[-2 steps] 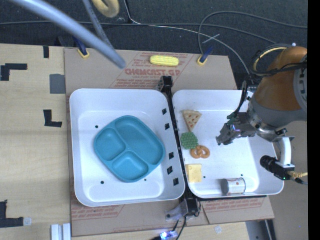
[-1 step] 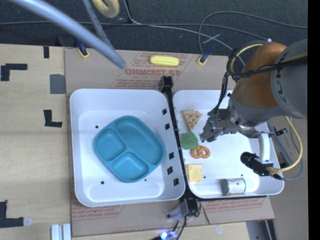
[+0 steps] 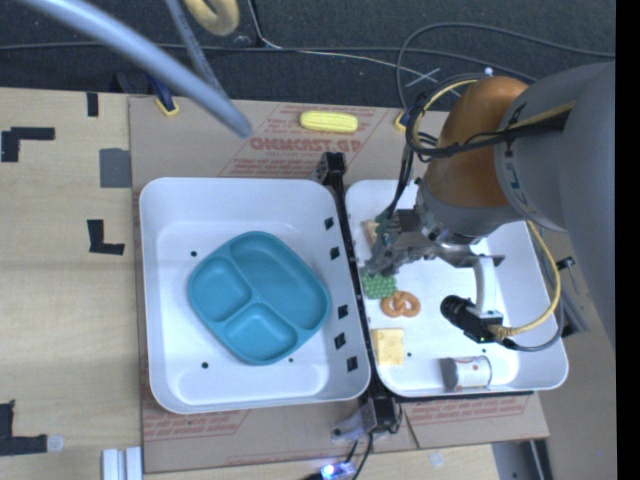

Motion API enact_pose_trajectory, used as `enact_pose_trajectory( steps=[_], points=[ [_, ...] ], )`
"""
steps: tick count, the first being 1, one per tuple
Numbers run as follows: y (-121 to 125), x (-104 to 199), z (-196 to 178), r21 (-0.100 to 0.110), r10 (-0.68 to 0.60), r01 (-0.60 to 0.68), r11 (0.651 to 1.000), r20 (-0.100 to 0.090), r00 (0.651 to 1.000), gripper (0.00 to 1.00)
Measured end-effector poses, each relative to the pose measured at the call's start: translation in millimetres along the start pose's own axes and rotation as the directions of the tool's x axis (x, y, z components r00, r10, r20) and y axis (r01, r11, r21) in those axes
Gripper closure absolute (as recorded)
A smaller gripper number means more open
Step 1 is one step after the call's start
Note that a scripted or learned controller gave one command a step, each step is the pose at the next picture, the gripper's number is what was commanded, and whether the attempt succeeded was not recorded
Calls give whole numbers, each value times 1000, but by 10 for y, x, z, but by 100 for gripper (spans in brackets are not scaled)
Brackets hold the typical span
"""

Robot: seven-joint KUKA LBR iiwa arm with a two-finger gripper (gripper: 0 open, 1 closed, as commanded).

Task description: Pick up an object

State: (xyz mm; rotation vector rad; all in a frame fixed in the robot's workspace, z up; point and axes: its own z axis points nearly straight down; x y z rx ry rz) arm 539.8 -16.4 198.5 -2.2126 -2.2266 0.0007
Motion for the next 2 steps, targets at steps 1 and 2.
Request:
enact_pose_trajectory(
  steps=[1, 2],
  points=[
    [237, 524, -142, -3, 0, 0, 1000, 1, 1000, 100],
    [457, 1099, -98, -1, -1, 1, 1000, 0, 1000, 100]
  ],
)
